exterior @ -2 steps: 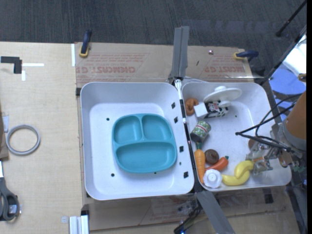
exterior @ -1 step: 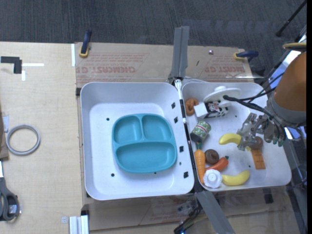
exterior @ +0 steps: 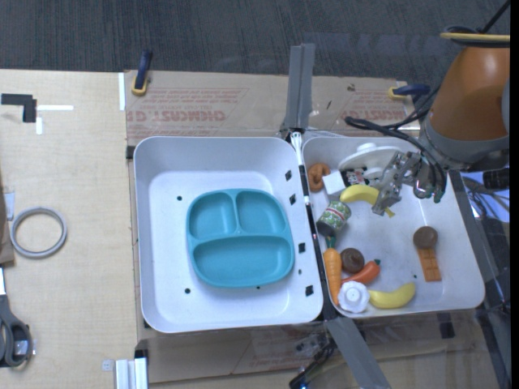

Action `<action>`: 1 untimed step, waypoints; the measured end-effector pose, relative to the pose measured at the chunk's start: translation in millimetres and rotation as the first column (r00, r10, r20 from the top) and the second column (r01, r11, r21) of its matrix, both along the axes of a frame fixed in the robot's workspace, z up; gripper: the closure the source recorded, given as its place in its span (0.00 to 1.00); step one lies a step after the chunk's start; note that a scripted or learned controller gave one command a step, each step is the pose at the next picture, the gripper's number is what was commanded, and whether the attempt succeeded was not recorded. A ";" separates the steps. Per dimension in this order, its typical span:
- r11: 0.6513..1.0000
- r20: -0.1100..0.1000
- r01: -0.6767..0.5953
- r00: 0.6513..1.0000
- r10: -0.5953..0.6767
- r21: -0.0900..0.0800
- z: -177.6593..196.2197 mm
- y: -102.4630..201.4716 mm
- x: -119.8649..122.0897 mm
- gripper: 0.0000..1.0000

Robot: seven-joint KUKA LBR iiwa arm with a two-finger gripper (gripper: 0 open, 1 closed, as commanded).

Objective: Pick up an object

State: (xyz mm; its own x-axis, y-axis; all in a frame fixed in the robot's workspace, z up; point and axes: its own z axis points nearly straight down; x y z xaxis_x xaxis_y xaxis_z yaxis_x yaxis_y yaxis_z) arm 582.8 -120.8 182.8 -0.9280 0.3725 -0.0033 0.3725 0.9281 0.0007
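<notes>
Two white bins are sitting side by side on the bench (exterior: pixel 65 152). The left bin (exterior: pixel 154 241) is holding a teal divided plate (exterior: pixel 241 237). The right bin (exterior: pixel 458 258) is carrying small toy foods: a banana (exterior: pixel 359 194) near its upper middle, a second banana (exterior: pixel 392 297) near the front, a carrot (exterior: pixel 333 275), a can (exterior: pixel 333 215) and a doughnut (exterior: pixel 318 172). The pincer (exterior: pixel 388 198) is hanging over the right bin just beside the upper banana; whether it is grasping anything I cannot tell. A tape roll (exterior: pixel 36 232) is lying at the bench's left.
</notes>
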 end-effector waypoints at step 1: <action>0.989 -0.003 0.146 0.989 -0.146 0.000 8.8 98.6 -34.1 1.00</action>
